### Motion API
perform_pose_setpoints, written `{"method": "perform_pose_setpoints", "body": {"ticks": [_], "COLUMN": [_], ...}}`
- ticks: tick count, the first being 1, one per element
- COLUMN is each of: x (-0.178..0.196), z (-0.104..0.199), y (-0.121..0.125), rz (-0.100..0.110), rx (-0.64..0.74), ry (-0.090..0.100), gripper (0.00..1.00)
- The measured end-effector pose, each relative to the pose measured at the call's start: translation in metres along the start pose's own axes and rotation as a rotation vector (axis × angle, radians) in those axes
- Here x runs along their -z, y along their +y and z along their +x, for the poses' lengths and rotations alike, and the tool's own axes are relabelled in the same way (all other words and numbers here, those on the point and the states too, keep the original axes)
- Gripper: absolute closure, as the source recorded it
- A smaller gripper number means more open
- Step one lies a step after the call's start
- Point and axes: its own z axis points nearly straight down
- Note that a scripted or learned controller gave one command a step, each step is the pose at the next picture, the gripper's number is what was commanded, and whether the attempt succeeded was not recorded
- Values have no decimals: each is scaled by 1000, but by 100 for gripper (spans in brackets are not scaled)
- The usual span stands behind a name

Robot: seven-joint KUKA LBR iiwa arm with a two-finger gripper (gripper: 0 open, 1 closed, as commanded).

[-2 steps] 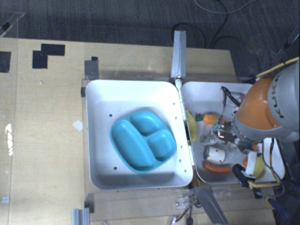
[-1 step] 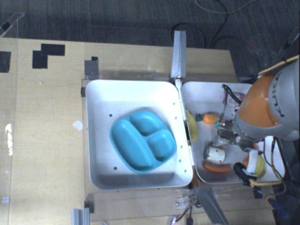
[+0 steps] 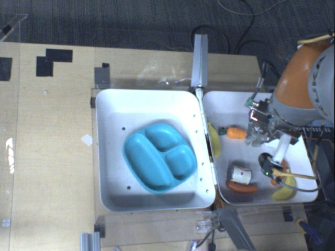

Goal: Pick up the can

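The gripper (image 3: pixel 257 139) of the grey-and-orange arm hangs over the middle of the right bin (image 3: pixel 230 95), its tip just beside the right end of an orange carrot (image 3: pixel 236 134). Whether it is open or closed we cannot tell from this slant, and we see nothing held in it. The can (image 3: pixel 242 174), small and pale with a red label, lies toward the near side of the same bin. It is lower and to the left of the gripper and apart from it, just beside a reddish-brown sausage (image 3: pixel 242 187) (whether the two touch we cannot make out). A yellow banana (image 3: pixel 214 138) lies along that bin's left wall, and another yellow piece (image 3: pixel 283 193) sits in the near right corner. In the left bin (image 3: pixel 115 109) we see a blue divided plate (image 3: pixel 159 156), set at a slant. Both bins rest side by side on the pale bench (image 3: pixel 52 140).
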Motion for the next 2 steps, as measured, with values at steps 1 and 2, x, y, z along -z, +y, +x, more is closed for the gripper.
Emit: {"method": "perform_pose_setpoints", "body": {"ticks": [1, 2], "x": [84, 115], "z": [-33, 23], "y": [44, 32], "rz": [0, 1], "rx": [-121, -106], "ry": [-1, -2], "gripper": [100, 100]}}
